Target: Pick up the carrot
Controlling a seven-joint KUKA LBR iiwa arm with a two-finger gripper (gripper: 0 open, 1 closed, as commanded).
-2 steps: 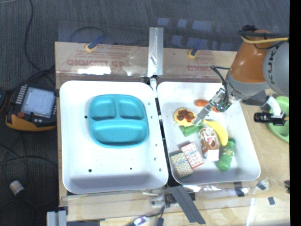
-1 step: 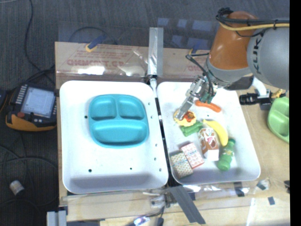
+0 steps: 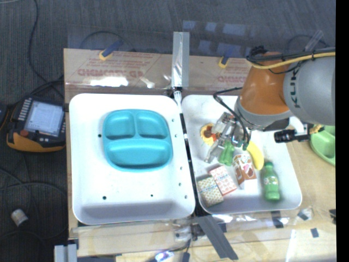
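The claw (image 3: 222,138) is hanging low in the right bin (image 3: 283,201); whether it is open or gripping anything, one cannot tell. The carrot (image 3: 209,134) seems just left of it, touching, so it should be centring over it before closing.

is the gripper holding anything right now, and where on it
Cannot be told. The gripper is down among the items in the right bin, and nothing shows clearly between its fingers.

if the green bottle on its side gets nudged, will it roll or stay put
The green bottle looks round-bodied and lies flat in the right bin, so it will probably roll sideways. The juice box beside it might stop it. It looks like light, smooth plastic, likely slippery.
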